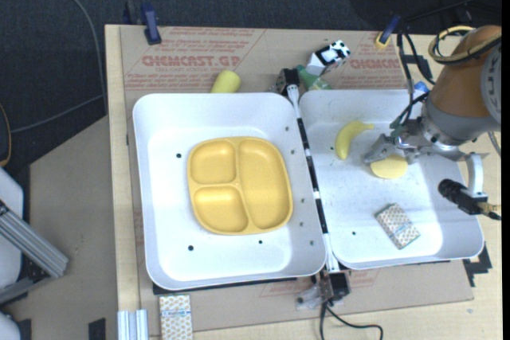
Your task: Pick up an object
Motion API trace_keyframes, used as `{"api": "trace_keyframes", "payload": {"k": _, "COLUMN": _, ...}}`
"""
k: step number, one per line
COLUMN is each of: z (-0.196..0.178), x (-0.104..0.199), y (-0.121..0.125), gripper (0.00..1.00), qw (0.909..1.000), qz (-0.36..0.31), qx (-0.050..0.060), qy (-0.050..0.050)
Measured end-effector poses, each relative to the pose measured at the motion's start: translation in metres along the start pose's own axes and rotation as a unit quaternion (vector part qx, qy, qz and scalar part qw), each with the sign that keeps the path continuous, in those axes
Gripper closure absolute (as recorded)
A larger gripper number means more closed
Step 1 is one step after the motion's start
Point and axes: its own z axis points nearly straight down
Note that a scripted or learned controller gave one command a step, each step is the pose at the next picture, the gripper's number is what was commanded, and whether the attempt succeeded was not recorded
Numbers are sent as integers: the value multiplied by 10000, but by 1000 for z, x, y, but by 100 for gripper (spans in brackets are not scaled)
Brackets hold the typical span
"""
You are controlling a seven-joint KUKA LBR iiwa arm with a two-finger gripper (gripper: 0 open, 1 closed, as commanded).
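Note:
The right bin (446, 243) holds three objects. A yellow banana (350, 138) lies near its upper left. A pale yellow lemon-shaped piece (389, 168) sits just right of the banana. A small patterned box (397, 224) lies lower down, toward the bin's front. My gripper (394, 150) reaches in from the right, low over the bin and directly above the upper edge of the lemon-shaped piece, touching or almost touching it. The grey wrist and orange band (462, 91) rise behind it.
The left bin (159, 195) carries a yellow divided plate (239, 185). On the bench behind the bins lie a yellow cylinder (226, 81) and a black-and-white toy (331, 55). Blue clamps (149, 23) grip the board's back edge. Cables run along the right bin's right side.

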Motion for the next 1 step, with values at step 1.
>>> {"api": "trace_keyframes", "payload": {"k": 1, "z": -42, "x": 84, "y": -7, "gripper": 100, "qw": 10000, "qz": -13, "qx": 6, "qy": 6}}
